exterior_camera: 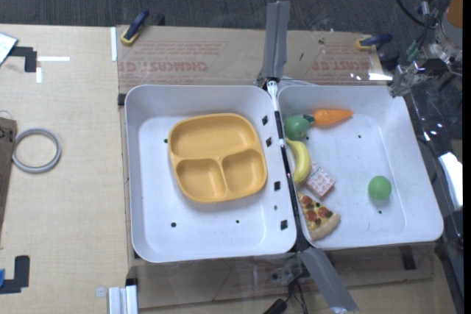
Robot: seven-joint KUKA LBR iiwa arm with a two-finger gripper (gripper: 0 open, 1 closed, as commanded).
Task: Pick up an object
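Observation:
The right bin [412,158] holds several toy foods. An orange carrot [331,115] lies near its far wall, with a dark green vegetable [296,127] beside it at the left. A yellow banana [299,160] runs along the left wall, a pink checked block [319,181] sits below it, and a pizza slice [319,216] lies in the near left corner. A green ball [379,188] rests alone toward the right. My gripper [401,81] hangs over the bin's far right corner, well away from every object and with nothing seen in it.
The left bin [147,232] carries a yellow divided plate [217,156]. A grey divider bar [276,40] rises between the bins. A tape roll [35,150] lies on the bench at the left. Blue clamps [135,26] and cables [419,4] sit at the back.

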